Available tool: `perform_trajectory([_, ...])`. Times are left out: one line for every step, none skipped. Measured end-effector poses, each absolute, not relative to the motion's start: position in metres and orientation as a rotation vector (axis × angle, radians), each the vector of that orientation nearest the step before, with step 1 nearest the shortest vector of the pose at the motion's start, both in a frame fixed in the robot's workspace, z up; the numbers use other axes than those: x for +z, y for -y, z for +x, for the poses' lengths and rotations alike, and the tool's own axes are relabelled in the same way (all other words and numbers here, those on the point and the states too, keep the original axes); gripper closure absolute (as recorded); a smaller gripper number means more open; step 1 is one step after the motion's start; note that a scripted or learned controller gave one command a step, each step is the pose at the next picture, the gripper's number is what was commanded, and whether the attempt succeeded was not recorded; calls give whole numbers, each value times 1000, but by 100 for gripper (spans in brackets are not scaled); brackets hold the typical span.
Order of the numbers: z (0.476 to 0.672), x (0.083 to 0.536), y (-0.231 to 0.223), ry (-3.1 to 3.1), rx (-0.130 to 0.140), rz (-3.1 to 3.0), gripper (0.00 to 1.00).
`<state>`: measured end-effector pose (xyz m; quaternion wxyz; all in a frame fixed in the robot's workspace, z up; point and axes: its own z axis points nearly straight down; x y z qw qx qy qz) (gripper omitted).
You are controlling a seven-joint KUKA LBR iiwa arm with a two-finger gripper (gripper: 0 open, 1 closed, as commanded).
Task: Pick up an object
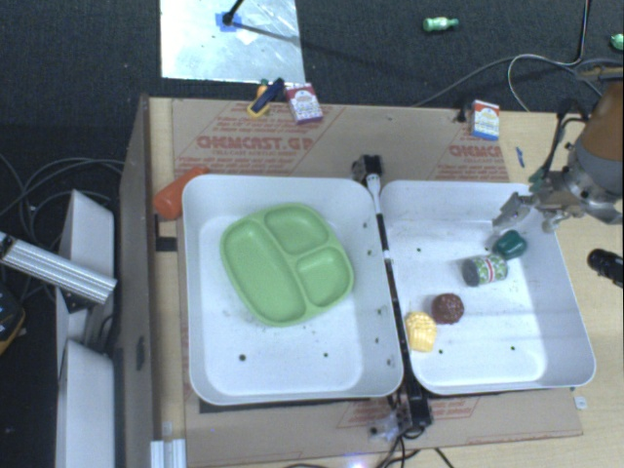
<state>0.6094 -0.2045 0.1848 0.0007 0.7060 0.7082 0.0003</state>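
Reaching in over the right bin, the hand hangs with its fingers spread and nothing between them. Just below it lies a dark green object, touching a grey can-like item; a brown ball and a yellow corn piece lie farther off. Judged risk: closing here could nudge the green piece against its neighbour or pinch both. Cardboard on the desk reads "CHEMCAST"; other labels are illegible.

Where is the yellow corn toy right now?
The yellow corn toy lies in the right bin, near its front left corner beside the divider between the bins, just left and in front of the brown ball.
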Motion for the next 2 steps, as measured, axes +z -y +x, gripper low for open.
perform_trajectory([605,84,206,-2222,1,2219,0])
perform_trajectory([556,84,184,-2223,1,2219,0])
